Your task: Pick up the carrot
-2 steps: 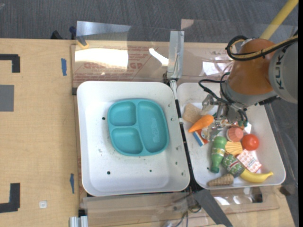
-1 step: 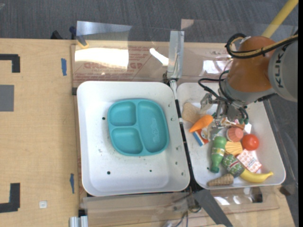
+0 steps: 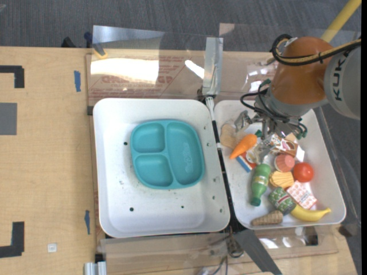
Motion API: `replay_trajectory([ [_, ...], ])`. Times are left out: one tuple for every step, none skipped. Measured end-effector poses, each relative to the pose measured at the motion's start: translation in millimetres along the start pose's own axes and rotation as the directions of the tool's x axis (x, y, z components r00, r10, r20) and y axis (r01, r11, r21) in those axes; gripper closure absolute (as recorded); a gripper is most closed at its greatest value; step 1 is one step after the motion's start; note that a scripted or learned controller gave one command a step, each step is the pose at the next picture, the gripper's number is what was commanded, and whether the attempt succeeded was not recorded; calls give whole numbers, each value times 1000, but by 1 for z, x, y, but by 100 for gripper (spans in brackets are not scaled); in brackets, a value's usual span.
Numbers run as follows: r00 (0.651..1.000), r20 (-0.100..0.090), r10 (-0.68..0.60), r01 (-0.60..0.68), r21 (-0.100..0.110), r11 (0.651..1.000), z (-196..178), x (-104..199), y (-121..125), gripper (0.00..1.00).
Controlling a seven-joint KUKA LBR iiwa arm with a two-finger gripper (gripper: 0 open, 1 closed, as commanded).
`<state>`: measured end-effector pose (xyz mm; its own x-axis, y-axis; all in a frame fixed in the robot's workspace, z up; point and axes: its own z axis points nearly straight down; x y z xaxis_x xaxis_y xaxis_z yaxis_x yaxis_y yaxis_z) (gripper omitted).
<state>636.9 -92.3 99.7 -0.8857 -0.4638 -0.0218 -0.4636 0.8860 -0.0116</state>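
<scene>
The carrot (image 3: 243, 145), orange with a small green top, lies tilted in the upper left part of the right bin (image 3: 335, 202). Its thick end points up and right toward my gripper (image 3: 265, 135). The gripper hangs low over the bin just right of the carrot, under the arm's orange band (image 3: 299, 67). Nothing shows between the gripper and the carrot that tells me it is held; the carrot looks to be resting among the other toys.
A green bottle (image 3: 260, 182), a tomato (image 3: 303, 172), a banana (image 3: 310, 213), a cone (image 3: 268, 217) and several other toy foods crowd the right bin. The left bin (image 3: 109, 171) holds a teal divided plate (image 3: 168, 153).
</scene>
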Motion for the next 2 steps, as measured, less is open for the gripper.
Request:
replay_trajectory([
  [989, 9, 147, -147, 4, 989, -1, 29, 2, 0],
  [976, 9, 218, -218, 9, 976, -2, 38, 15, 0],
])
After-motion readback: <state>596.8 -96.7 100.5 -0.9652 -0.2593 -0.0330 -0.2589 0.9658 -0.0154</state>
